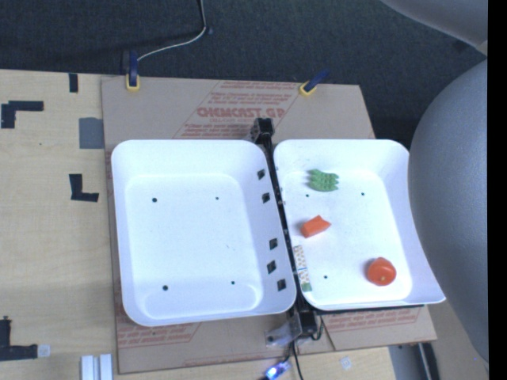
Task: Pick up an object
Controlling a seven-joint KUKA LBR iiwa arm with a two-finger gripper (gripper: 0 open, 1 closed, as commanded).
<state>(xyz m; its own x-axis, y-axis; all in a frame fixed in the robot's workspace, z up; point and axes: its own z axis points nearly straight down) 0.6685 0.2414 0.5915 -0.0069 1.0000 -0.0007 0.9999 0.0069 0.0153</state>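
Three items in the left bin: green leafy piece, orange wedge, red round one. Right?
Wrong bin. The camera view shows the green leafy piece, the orange wedge-shaped block and the red round tomato-like object all lying in the right shallow white bin, not the left one. The count and descriptions hold.

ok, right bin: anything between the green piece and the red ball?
In the camera view, the orange wedge lies roughly between the green piece and the red ball, a bit left of the direct line. Otherwise bare white bin floor.
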